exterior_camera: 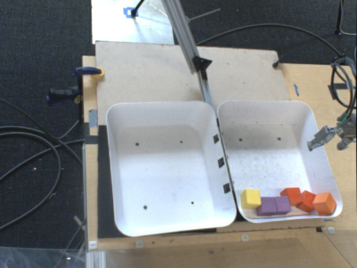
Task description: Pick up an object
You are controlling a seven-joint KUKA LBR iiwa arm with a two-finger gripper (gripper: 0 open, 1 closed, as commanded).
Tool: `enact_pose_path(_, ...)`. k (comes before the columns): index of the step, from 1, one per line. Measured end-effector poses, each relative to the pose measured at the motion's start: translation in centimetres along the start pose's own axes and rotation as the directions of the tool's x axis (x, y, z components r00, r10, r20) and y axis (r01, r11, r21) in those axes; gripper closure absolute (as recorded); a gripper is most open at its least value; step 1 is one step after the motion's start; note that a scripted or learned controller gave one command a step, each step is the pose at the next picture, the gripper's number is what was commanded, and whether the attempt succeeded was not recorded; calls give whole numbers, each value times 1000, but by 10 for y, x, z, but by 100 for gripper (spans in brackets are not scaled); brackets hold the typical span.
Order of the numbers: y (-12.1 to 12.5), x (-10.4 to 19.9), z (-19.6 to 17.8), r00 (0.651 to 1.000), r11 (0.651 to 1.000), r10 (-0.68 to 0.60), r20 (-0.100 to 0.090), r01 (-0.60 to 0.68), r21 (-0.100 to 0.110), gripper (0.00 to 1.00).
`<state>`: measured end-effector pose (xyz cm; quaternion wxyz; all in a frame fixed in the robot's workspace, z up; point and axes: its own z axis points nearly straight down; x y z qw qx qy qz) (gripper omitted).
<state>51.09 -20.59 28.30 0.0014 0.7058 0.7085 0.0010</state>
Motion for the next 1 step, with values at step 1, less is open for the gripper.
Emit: enact_pose_path(1, 20, -8, 196, 1000, 1000, 2, -2, -2, 7, 0)
